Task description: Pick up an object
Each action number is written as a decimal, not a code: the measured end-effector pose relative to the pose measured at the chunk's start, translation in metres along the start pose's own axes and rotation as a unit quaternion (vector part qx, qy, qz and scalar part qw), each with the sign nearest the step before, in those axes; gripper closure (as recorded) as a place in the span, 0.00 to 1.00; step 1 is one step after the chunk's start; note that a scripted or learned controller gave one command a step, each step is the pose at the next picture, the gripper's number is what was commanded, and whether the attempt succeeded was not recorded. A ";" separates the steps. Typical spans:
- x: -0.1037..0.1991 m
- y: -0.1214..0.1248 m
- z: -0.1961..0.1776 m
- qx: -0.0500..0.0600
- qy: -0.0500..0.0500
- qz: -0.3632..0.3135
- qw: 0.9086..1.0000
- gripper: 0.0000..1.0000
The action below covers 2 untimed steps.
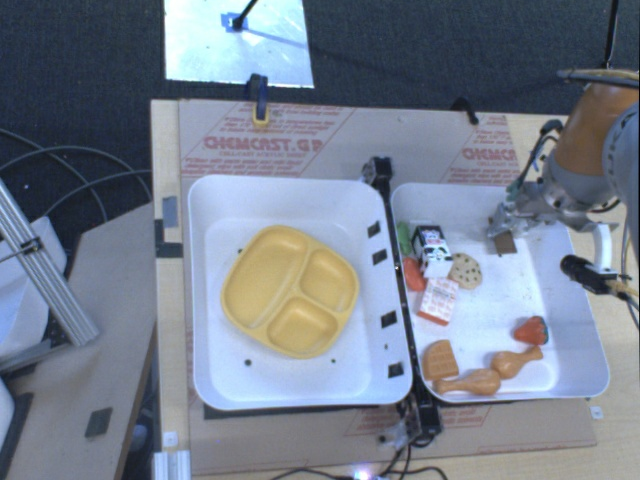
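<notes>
Overhead view. The gripper (503,236) is hovering over the upper part of the right bin (570,313); whether it is released or clenched cannot be told at this scale. The nearest candidate, a round cookie (465,270), is lying just down-left of it, beside a small printed box (432,249). The arm's wrist is partly cropped at right.
</notes>
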<state>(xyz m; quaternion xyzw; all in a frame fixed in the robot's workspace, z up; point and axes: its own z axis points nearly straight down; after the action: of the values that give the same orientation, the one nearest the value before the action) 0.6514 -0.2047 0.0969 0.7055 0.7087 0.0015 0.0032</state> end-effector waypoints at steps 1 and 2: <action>0.055 0.021 -0.083 -0.002 0.001 -0.003 1.000 1.00; 0.101 -0.006 -0.130 0.001 0.002 -0.002 1.000 1.00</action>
<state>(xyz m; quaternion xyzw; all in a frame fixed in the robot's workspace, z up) 0.6443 -0.1036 0.2270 0.7044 0.7098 0.0017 0.0011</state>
